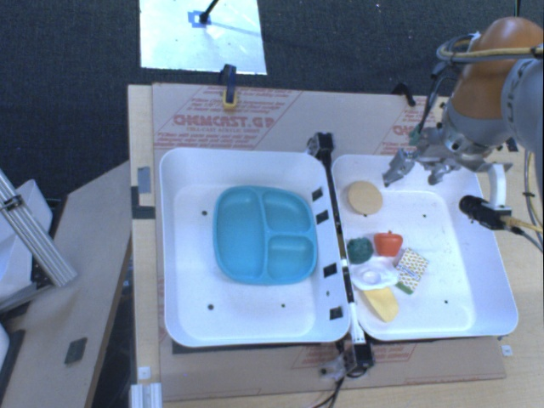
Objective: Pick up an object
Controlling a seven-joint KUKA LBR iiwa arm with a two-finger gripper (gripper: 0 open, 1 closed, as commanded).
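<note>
The right bin (459, 253) holds a round tan cookie (364, 197) near its back left. A red tomato-like piece (388, 243), a dark green piece (359, 249), a fried egg (371, 275), a yellow wedge (382, 304) and a small patterned packet (411, 265) lie clustered at its left front. My gripper (418, 170) hangs over the bin's back edge, to the right of the cookie. Its two fingers are spread apart, with nothing between them.
The left bin (187, 228) holds a blue divided plate (262, 234). A black divider (333, 228) runs between the bins. The arm's orange band (501, 49) and grey wrist fill the upper right. A black cylinder (481, 211) sticks out over the right bin's right side.
</note>
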